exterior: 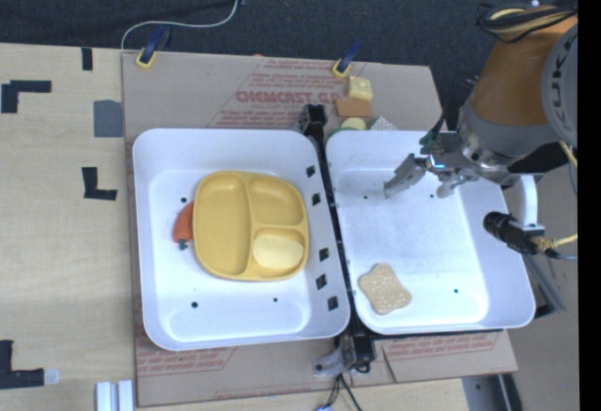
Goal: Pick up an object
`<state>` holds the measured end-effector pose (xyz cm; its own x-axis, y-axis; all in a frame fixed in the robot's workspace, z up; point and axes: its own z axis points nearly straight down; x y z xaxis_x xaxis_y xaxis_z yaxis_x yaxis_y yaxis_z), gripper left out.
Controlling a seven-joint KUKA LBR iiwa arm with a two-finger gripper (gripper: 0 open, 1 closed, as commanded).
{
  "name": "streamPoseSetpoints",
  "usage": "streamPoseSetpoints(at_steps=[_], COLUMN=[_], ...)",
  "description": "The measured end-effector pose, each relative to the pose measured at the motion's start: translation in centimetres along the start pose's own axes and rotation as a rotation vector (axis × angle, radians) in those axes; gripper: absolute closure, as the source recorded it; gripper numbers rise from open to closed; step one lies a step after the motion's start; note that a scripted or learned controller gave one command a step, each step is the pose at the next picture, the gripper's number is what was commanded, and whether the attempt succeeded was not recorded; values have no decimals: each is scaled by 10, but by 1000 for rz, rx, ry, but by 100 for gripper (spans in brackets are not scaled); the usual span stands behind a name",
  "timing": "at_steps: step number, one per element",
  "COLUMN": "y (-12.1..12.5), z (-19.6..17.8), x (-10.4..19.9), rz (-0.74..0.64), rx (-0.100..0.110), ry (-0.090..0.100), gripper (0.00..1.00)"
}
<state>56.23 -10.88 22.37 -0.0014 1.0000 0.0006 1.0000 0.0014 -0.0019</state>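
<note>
Likely light, flat and stiff, the cracker [385, 289] needs an edge pinch; gripper [413, 173] hovers apart, fingers spread, empty.

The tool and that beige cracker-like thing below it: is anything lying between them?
No. Between the tool and the beige piece, the camera view shows bare white bin floor.

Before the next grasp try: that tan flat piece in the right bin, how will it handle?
The tan piece lies flat on the right bin floor, so it likely won't roll or tip. It looks thin with a lumpy edge, probably light and stiff, though that is unclear. A low profile may leave the gripper little to pinch.
</note>
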Motion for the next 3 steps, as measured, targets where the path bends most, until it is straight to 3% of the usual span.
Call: streamPoseSetpoints(at_steps=[1,2,3], y=[25,83,107], z=[110,141,139], x=[14,11,9], rz=[-1,-2,-2], rx=[0,-4,0], ry=[0,-1,-1], gripper=[0,0,0])
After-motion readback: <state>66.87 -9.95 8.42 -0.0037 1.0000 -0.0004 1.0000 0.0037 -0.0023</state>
